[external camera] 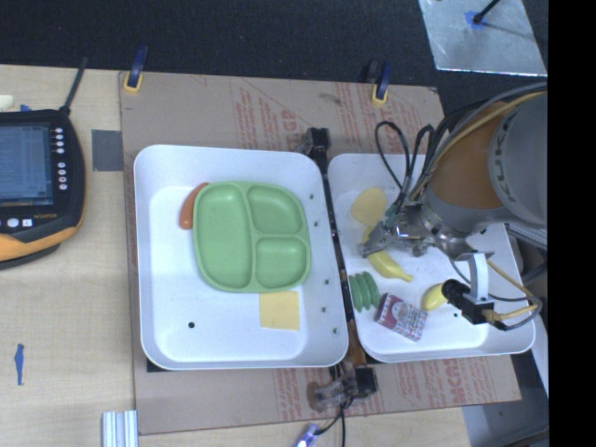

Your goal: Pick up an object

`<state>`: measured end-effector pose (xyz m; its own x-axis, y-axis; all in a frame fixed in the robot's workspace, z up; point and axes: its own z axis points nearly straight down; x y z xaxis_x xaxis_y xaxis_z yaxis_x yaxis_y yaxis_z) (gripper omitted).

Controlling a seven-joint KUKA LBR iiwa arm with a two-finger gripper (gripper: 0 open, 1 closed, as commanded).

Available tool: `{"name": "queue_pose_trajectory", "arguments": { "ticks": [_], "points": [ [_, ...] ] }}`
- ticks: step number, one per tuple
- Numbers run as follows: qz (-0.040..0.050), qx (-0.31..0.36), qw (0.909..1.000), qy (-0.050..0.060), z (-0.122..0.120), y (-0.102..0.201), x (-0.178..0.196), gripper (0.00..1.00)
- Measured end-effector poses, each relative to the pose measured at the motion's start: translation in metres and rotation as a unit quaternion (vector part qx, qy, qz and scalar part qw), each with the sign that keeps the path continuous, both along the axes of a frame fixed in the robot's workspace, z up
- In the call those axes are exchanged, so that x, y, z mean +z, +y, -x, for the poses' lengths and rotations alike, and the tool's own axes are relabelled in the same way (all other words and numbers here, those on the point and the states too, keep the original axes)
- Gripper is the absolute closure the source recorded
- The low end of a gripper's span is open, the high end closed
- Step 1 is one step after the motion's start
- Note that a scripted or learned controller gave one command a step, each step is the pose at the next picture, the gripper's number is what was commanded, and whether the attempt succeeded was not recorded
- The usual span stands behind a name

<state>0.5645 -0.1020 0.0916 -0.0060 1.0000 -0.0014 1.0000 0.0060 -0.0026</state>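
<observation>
My gripper [376, 241] reaches down into the right bin [438, 341], its dark fingers just above a yellow banana-shaped piece [390, 267]. A pale yellow piece [369, 206] lies behind the gripper. A green ridged object [363, 291] rests against the bin's left wall. A small red and white packet [401, 318] and a yellow lemon-like piece [434, 297] lie near the front. Nothing is visibly between the fingers.
The left bin [158, 250] holds a green divided plate [251, 236], an orange piece [188, 208] at its left edge and a yellow square slice [280, 310]. A teach pendant [35, 180] sits at the far left. Cables loop over the right bin's back.
</observation>
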Motion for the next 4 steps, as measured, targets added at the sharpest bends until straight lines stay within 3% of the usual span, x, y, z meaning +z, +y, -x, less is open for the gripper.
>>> {"name": "queue_pose_trajectory", "arguments": {
  "ticks": [1,2,3,4],
  "points": [
    [-0.0006,-0.001,1.0000,0.002,0.011,0.002,0.000,0.00],
    [-0.0007,-0.001,1.0000,0.000,-0.020,0.005,0.000,0.00],
    [-0.0006,-0.001,1.0000,0.000,-0.092,-0.018,0.001,0.00],
    [-0.0009,-0.001,1.0000,0.000,-0.092,-0.061,0.001,0.00]
  ]
}}
